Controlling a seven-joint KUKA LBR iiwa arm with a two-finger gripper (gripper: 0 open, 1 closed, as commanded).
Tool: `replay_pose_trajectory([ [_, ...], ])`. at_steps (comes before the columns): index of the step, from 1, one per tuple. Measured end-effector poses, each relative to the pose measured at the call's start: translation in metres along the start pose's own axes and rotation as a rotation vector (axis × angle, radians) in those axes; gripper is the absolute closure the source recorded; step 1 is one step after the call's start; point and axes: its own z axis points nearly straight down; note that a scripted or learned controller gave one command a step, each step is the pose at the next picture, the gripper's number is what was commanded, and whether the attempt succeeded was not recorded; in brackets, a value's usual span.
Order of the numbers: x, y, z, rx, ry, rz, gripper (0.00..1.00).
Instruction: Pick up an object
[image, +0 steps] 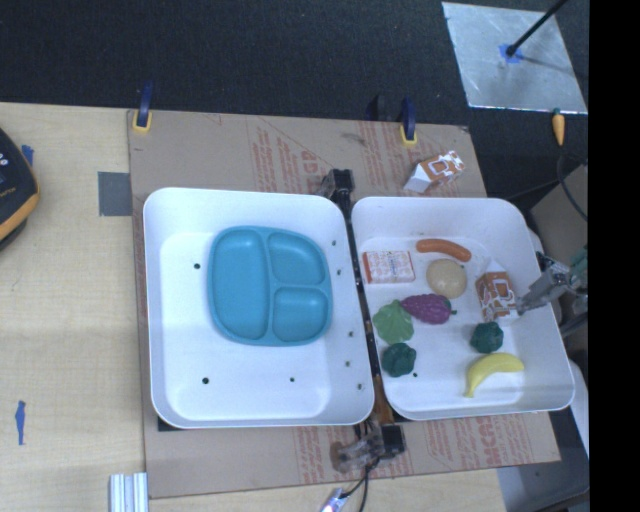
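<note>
Wooden surface, two white bins. Tool (522, 305) at right bin's (452, 403) right edge, touching small carton (494, 293); grip state unclear. Crowded toys nearby could get knocked.

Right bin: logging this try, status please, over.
Tool at the right bin's right side, touching the brown packet. Nothing seen lifted. Dark green piece and banana just below, close by.

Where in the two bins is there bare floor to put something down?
Left bin: bare floor all around the blue divided plate, widest below it. Right bin: crowded in the middle; small free patch beneath the banana and dark green item.
</note>
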Motion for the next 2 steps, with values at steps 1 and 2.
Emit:
replay_pose_trajectory([
  [1, -0.004, 0.072, 0.106, 0.002, -0.001, -0.002, 0.0],
  [2, -0.008, 0.116, 0.172, -0.008, -0.004, -0.001, 0.0],
])
